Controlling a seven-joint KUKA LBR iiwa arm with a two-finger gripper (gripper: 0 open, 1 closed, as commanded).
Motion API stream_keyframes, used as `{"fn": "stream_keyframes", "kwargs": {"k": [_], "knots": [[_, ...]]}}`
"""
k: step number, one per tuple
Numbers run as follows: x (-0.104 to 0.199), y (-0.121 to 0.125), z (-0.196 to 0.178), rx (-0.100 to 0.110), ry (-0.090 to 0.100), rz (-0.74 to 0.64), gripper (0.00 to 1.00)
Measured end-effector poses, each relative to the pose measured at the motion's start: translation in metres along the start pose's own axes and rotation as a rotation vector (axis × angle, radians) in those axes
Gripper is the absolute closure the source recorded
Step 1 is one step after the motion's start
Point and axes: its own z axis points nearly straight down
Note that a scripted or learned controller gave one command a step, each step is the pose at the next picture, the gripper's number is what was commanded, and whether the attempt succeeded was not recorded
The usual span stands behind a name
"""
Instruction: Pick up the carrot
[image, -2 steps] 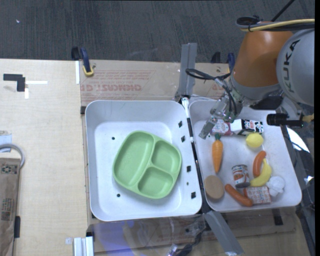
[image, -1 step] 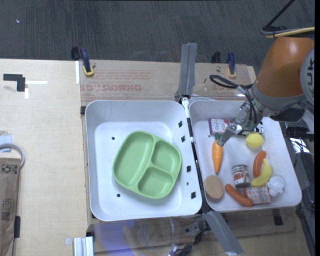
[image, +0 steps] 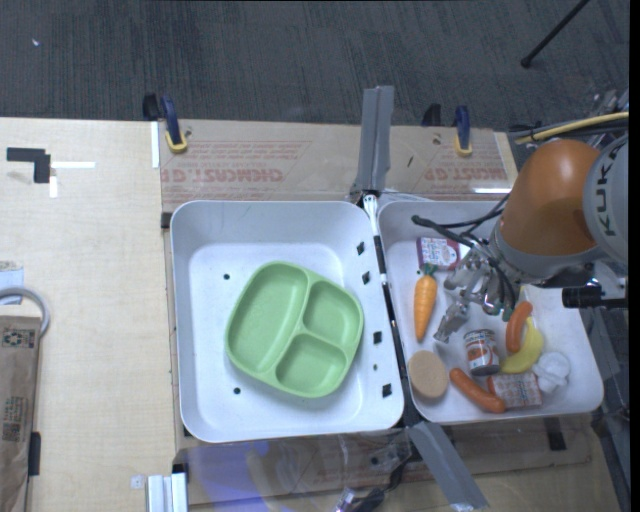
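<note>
My grey arm with its orange band reaches in from the right over the right-hand shallow white bin (image: 592, 385), and my two-finger metal gripper (image: 458, 312) hangs low in the middle of that bin. Nothing sits between the fingers that I can make out; whether they stand wide or narrow I cannot tell, for the metal parts blur together from this slant.

The orange carrot with its green stalk end (image: 425, 302) lies along the bin's left wall, stalk end toward the far side, just beside my gripper to its left and apart from it. Near its pointed tip rests a round tan biscuit-like disc (image: 428, 374); a small can with a red label (image: 481, 351) stands near my gripper on the other side. The neighbouring left white bin (image: 190, 300) holds a pale green three-part plastic tray (image: 293, 329).

I judge I am in the approach, grasp not yet made. Next I need to shift sideways toward the left wall, set the fingers across the carrot's narrow width, and come down without pinching against the wall or nudging the disc.
</note>
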Motion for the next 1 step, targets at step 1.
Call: {"fn": "stream_keyframes", "kwargs": {"k": [1], "knots": [[-0.0326, 0.0372, -0.0004, 0.0, -0.001, -0.166, 0.0]]}}
